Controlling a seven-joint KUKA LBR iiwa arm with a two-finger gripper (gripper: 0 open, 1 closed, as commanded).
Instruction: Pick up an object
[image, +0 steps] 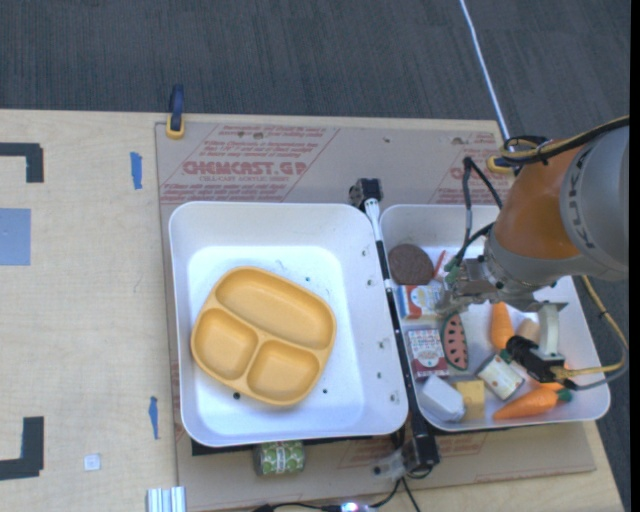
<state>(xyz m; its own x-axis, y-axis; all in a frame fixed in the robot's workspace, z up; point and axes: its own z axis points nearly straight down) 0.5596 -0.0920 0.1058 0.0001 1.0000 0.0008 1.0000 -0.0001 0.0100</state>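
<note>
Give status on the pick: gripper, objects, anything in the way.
Gripper low over right bin, grasp unconfirmed. Watermelon slice just below it. Toys crowded; yellow plate in left bin.

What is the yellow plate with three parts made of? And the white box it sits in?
The yellow plate looks like smooth molded plastic: one even color, rounded edges, a soft shine. The white bin under it seems to be plastic too, thin and glossy with rounded corners, though the picture cannot settle it.
</note>
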